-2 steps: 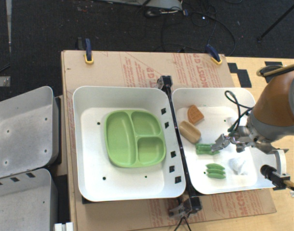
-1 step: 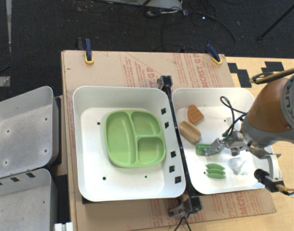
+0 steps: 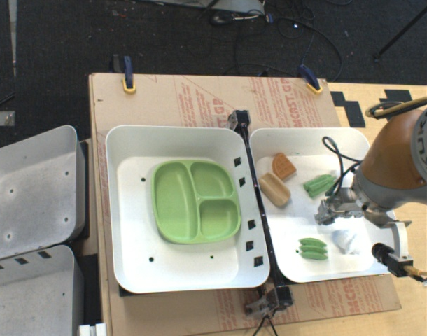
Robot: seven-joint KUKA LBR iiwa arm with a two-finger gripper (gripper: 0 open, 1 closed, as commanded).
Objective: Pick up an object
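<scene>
The right bin (image 3: 290,268) holds several small objects. An orange-brown wedge (image 3: 284,166) and a tan roll (image 3: 275,189) lie near its left wall. A green pod-like piece (image 3: 318,185) lies in the middle, and a second green piece (image 3: 312,248) sits near the front. A pale, clear-looking object (image 3: 346,241) rests at the front right. My gripper (image 3: 331,213) hangs low over the bin's middle right, just below the upper green piece and above the pale object. The wrist hides its tips.
The left bin (image 3: 129,257) holds a green divided plate (image 3: 197,201). A black divider bar (image 3: 255,201) runs between the bins. The arm's orange band (image 3: 399,156) covers the right bin's right edge. Grey trays (image 3: 31,187) lie off the bench at left.
</scene>
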